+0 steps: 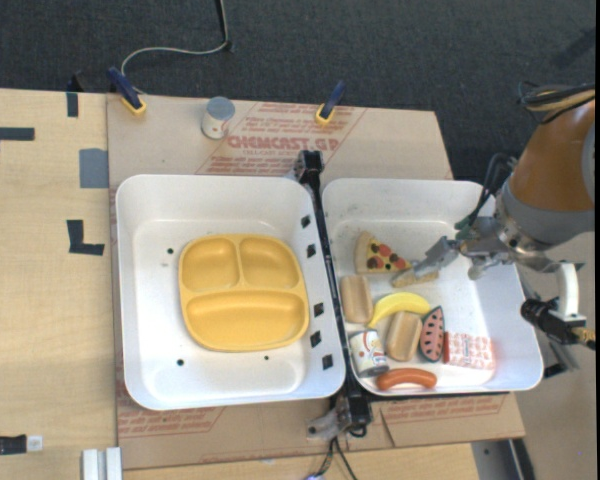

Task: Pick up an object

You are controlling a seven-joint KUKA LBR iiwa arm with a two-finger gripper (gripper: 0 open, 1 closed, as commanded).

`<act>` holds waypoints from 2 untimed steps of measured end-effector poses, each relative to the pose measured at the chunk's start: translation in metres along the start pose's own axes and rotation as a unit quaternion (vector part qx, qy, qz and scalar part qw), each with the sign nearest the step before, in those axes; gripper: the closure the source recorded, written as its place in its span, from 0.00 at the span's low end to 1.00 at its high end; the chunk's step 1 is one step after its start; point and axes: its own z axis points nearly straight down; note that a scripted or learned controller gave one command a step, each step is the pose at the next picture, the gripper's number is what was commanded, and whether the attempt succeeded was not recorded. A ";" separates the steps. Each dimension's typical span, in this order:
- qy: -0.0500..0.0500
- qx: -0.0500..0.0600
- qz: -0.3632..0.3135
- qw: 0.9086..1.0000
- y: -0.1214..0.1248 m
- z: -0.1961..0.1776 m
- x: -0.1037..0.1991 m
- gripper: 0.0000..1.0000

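Closest to the camera, down at the bottom rim of the right bin, there's a little toy sausage lying flat.

The gripper is inside that same bin, reaching in from the right, tip low over a small tan piece right beside the pizza slice. Honestly can't tell from here whether it's got anything or how its jaws stand, too dark and small at that end.

Working out from there: a banana sits just below the tip, a bread roll is off to its left against the bin wall, and a hot-dog bun looking thing is tucked under the banana. Next to that is a watermelon slice, then a red and white packet further right. A small white cup sits near the sausage.

The left bin has a yellow divided tray in the middle. Behind the bins, on the cardboard, there's a small grey can and two yellow-blue clamps.
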 end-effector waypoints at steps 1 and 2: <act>-0.002 -0.007 0.000 1.000 0.076 0.099 -0.018 0.00; -0.001 -0.005 0.000 1.000 0.090 0.101 0.032 0.00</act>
